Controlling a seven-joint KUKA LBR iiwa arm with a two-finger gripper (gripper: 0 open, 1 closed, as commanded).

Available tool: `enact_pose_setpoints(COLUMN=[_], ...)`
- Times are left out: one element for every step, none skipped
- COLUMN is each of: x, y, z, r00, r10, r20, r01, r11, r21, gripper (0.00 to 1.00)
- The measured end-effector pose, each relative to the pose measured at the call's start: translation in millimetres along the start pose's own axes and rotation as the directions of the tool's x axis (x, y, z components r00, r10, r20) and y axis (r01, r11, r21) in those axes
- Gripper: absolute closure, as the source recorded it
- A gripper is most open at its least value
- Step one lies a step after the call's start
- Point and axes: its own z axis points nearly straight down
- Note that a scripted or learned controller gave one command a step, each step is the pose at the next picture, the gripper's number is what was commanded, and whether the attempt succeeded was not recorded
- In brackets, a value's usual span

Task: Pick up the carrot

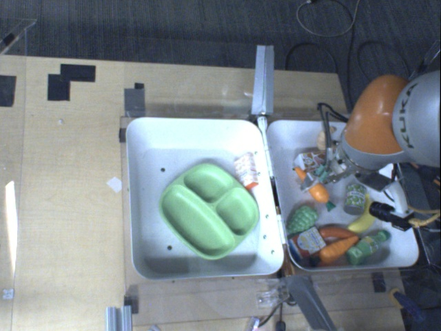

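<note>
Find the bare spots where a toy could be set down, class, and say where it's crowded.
Left bin: bare floor around the green plate, widest along its left and near walls. Right bin: crowded around the carrot; bare only at its far-left corner.

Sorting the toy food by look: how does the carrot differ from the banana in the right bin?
The carrot is orange and lies at the bin's near edge; the banana is yellow and lies farther in. The carrot tapers straight; the banana curves. The carrot looks longer than the banana. Both lie flat among the clutter.

Divided plate [210,209] in left bin [148,254] — carrot [337,248] in right bin [406,254].
</note>
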Motion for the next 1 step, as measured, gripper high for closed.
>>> enact_pose_setpoints(x=[28.0], y=[43.6], z=[-127.9], r00=[0.994], r10=[-0.112], r20=[-0.004], r01=[0.112], r11=[0.994], r21=[0.011], gripper=[1.00])
